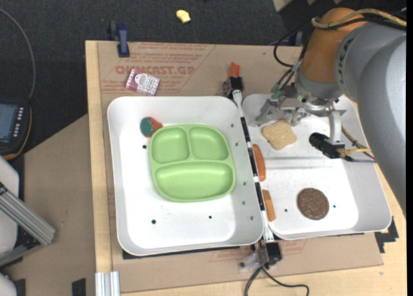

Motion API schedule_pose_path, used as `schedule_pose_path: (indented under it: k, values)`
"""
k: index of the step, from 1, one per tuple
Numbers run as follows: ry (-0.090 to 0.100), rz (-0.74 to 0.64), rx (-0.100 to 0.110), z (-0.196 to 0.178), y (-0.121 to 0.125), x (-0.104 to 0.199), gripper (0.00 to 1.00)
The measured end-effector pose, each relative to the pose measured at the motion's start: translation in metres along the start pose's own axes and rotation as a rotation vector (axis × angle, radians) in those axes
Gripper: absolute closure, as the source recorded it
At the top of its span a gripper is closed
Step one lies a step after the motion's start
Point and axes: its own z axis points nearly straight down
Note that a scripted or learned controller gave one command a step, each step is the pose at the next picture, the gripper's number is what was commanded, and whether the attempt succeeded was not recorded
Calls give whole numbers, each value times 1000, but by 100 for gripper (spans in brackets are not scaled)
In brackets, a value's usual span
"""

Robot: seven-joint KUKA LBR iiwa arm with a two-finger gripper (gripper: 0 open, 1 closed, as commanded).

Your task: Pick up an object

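Observation:
My gripper (282,113) hangs low over the far end of the right bin (361,217), under the orange band of the arm. A tan square cracker (279,135) lies in that bin just in front of the gripper, touching or nearly touching its tip. A round brown cookie (313,203) lies nearer the front of the same bin. A red-orange sausage shape (258,162) and a small orange stick (269,206) lie along the bin's left wall.
The left bin (129,211) holds a green divided plate (191,162) and a small red and teal ball (150,126) at the plate's far left corner. A pink packet (142,82) lies on the cardboard behind the bins.

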Motion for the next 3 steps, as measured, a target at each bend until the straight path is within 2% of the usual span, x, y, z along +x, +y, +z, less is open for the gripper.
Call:
schedule_pose_path:
  k: [1,2,3]
  values:
    - [1,2,5,0,-11,-3,0]
    - [0,0,0,0,0,3,0]
    - [1,3,7,0,-39,-5,0]
